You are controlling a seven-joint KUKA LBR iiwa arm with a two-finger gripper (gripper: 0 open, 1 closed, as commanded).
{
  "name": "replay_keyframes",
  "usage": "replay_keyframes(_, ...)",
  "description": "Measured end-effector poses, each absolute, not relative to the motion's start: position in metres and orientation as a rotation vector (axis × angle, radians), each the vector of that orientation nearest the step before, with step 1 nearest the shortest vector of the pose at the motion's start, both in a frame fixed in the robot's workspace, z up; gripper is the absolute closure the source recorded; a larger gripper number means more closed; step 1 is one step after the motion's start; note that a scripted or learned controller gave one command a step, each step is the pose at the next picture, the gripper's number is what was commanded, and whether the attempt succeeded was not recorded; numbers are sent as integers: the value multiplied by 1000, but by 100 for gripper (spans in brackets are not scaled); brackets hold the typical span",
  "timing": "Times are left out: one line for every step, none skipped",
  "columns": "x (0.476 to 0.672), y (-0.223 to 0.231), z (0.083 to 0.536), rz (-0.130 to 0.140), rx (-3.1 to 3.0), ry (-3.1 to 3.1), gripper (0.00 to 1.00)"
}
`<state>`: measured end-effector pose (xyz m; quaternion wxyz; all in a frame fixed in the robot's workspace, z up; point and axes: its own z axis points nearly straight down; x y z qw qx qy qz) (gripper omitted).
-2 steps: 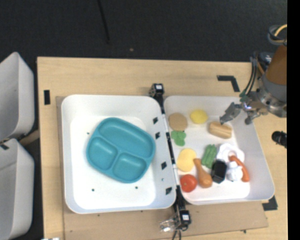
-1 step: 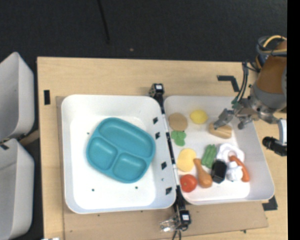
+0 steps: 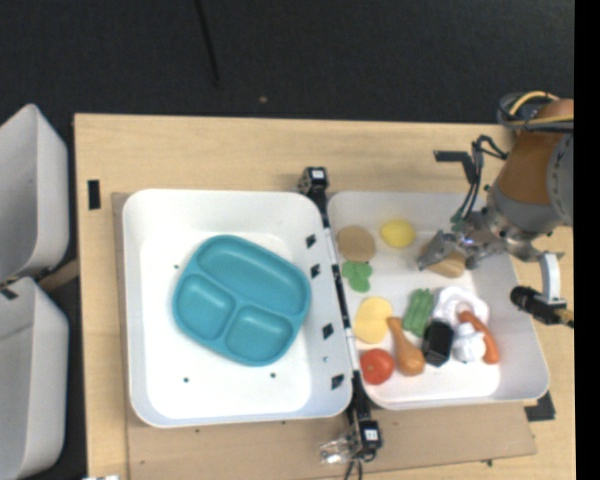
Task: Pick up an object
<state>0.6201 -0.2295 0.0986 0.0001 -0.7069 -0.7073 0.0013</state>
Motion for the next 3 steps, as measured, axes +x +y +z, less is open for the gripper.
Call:
replay_keyframes(621, -231, 112, 2, -2223, -2227, 100)
replay_keyframes(630, -225, 168, -6, -2223, -2230, 100)
replay_keyframes(634, -228, 212, -4, -2222, -2231, 100)
